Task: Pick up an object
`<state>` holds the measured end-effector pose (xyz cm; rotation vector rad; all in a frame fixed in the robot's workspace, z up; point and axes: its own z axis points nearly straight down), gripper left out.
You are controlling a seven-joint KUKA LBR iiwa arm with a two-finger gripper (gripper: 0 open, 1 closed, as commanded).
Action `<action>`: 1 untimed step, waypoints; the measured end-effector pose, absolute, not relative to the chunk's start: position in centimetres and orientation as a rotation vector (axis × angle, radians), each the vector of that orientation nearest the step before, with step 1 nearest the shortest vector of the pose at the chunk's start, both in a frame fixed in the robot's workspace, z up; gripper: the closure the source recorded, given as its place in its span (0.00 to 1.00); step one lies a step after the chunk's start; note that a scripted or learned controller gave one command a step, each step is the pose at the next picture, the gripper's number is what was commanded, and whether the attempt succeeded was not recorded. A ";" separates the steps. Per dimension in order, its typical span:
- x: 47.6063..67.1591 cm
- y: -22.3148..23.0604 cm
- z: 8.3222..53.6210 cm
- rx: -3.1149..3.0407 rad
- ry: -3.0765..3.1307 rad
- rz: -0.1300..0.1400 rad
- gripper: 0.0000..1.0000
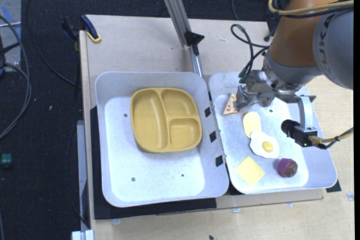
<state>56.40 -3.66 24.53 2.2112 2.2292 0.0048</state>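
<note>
Pizza slice (230, 105): a small toy wedge, orange crust and pale top, the likely target; it lies in the right bin (320, 168) at about 10 o'clock of that bin's floor, close to the wall shared with the left bin.
Gripper (247, 99): low over the right bin at about 11 o'clock, just beside the pizza slice on its 3 o'clock side; whether it touches the slice I cannot tell.
Gripper state: I cannot tell, the wrist body covers the working end from this camera.
Arm (306, 36): grey with an orange band, it reaches in from 3 o'clock and hides the far corner of the right bin.
Other toys in the right bin: a pale yellow oval piece (251, 123) near the centre; a fried egg (265, 146) just at 5 o'clock of it; a yellow cheese square (250, 170) at 6 o'clock; a purple round piece (287, 167) at 4 o'clock, perhaps an onion or a plum.
Left bin (112, 177): it holds a yellow divided plate (166, 120), a little tilted, around the centre.
Step in hand: my judgement is the descent or the approach to a grasp at the pizza slice; nothing is seen lifted.
Next move: it calls for closing on the slice and then a straight lift. The slice is flat and thin, so it may slip out or be pushed toward the wall.
</note>
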 end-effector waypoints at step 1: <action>59.1 1.6 25.1 2.211 2.230 0.006 1.00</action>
